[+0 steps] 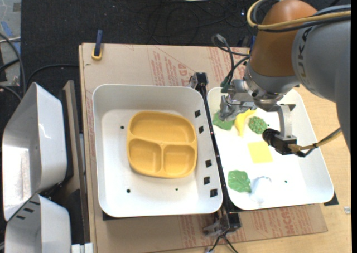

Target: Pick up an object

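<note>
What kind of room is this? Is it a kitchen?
Probably not a kitchen, more likely a robot lab. A grey and orange robot arm reaches over two white bins on a cardboard-covered bench, cables trail across the dark floor, and the yellow plate and food pieces look like plastic toys.

Both bins, the left bin [106, 135] and the right bin [304, 168], look like smooth white plastic with a faint sheen, and the yellow divided tray [162, 144] in the left one looks like matt moulded plastic. The table [145, 59] is covered with flat, dull brown cardboard printed in red. The arm's orange band [281, 34] is glossy and catches the light, its grey casing [329, 51] is smooth and satin, and the tool [227, 110] beneath looks like bare grey metal.
</note>
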Available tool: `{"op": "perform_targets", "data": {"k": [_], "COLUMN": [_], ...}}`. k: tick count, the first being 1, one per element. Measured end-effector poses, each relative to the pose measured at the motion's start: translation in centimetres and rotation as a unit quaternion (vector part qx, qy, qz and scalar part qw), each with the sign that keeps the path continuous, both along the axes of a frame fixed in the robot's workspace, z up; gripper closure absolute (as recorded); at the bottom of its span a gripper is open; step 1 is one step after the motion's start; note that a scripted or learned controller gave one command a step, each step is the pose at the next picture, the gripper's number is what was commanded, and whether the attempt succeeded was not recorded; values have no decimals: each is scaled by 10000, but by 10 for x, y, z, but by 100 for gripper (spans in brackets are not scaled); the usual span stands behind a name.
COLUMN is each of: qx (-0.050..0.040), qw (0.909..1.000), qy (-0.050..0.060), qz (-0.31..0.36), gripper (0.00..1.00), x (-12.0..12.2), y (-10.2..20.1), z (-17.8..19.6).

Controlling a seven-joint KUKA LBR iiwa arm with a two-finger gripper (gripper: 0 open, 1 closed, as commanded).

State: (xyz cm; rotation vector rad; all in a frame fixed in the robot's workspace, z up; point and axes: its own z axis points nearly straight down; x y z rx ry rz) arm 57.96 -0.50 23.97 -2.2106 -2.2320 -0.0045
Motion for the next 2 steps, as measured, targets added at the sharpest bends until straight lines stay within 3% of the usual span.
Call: {"op": "perform_targets", "data": {"k": [2], "qx": [1], "qw": [10000], "qy": [1], "qz": [-4], "gripper": [100], "x": [19], "y": [103], "z": [6]}}
